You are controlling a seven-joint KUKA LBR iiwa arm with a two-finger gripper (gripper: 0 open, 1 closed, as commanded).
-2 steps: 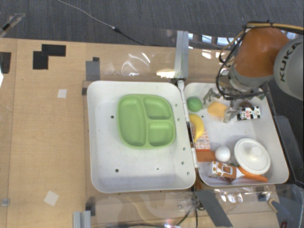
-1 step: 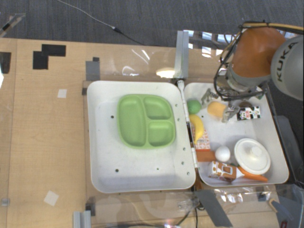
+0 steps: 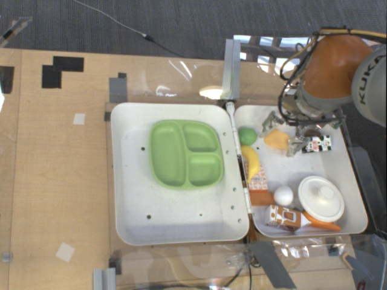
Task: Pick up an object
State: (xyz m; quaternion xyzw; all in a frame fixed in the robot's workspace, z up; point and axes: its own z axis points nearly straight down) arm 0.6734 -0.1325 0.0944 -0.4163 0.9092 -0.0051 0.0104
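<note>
Hand (image 3: 283, 133) hovers spread wide over the right bin (image 3: 357, 189) (far end), a yellow-orange fruit (image 3: 277, 140) lying between its fingers, not gripped.

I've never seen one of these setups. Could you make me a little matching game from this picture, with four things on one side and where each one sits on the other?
Things:
1. green divided plate
2. banana
3. white lidded bowl
4. carrot

Places:
A. near right corner of the right bin
B. along the right bin's near edge, below the bowl
C. middle of the left bin
D. against the right bin's left wall, just below a green ball

Pairs: 1-C, 2-D, 3-A, 4-B
</note>
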